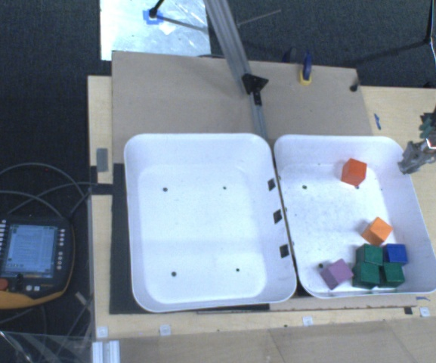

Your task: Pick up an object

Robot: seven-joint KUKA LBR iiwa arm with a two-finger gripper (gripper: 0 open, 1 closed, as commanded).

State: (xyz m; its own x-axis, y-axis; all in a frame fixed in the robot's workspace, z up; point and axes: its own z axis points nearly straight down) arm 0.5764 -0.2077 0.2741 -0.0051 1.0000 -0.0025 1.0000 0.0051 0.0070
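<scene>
One stiff, probably light orange block [354,172] is best taken across flat opposite sides; the pincer's [414,159] state cannot be told.

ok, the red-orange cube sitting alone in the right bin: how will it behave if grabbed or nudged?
The red-orange cube looks like a rigid block with flat faces, so it probably won't roll; a nudge would likely slide it across the smooth right bin. It looks small and solid-coloured, probably light. It stands apart from the other blocks, so the gripper should have room around it.
</scene>
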